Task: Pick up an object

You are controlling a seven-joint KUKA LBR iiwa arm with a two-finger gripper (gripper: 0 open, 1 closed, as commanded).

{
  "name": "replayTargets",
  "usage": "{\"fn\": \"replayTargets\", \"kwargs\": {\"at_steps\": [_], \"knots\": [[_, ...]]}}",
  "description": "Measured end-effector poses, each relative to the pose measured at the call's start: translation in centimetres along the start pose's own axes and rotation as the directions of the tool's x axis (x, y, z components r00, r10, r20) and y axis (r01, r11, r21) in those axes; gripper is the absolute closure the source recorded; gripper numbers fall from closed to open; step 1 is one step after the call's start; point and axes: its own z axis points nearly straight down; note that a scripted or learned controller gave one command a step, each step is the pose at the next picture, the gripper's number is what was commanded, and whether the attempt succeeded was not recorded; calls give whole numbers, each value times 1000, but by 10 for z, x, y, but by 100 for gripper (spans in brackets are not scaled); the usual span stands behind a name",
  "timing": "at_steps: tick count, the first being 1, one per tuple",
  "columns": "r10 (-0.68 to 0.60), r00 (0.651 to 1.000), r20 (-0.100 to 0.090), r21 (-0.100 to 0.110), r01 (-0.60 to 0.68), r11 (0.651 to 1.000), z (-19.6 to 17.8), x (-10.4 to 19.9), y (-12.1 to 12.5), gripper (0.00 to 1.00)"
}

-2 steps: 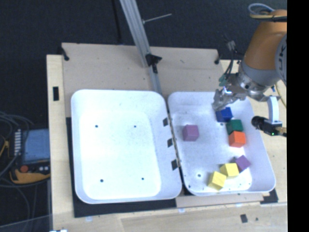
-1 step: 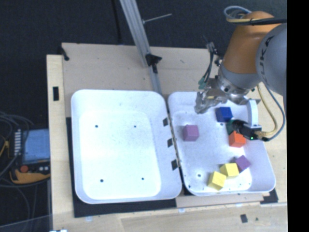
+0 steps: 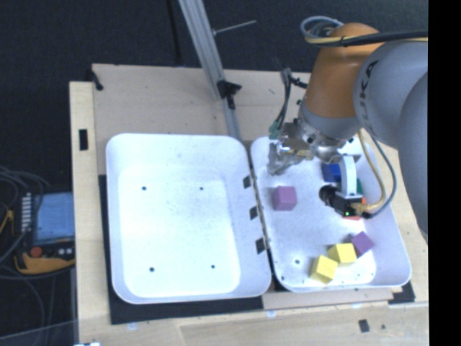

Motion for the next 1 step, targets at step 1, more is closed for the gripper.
{"fn": "replayTargets", "kwargs": {"at_steps": [1], "knots": [[-1,1000,0,-4,1,1000,-9,45,-1,100]]}}
